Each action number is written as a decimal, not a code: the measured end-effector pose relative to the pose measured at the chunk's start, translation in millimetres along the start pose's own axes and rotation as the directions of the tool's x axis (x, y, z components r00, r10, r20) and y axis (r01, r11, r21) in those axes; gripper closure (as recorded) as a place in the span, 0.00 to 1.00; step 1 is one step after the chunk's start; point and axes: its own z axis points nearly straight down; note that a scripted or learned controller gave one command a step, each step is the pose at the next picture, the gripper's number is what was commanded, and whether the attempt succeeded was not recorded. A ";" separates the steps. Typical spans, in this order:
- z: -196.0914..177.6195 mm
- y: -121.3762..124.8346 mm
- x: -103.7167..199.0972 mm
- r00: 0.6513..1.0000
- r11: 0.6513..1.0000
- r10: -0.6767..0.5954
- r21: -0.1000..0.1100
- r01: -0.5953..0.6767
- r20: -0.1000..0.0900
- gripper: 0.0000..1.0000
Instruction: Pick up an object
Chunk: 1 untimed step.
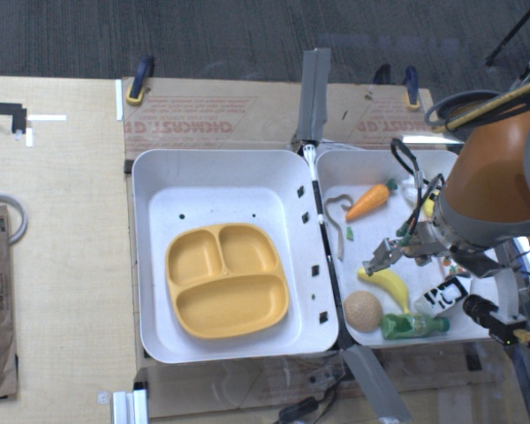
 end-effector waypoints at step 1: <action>99.5 -7.6 -38.1 0.990 0.990 -0.142 -0.002 0.142 0.000 0.00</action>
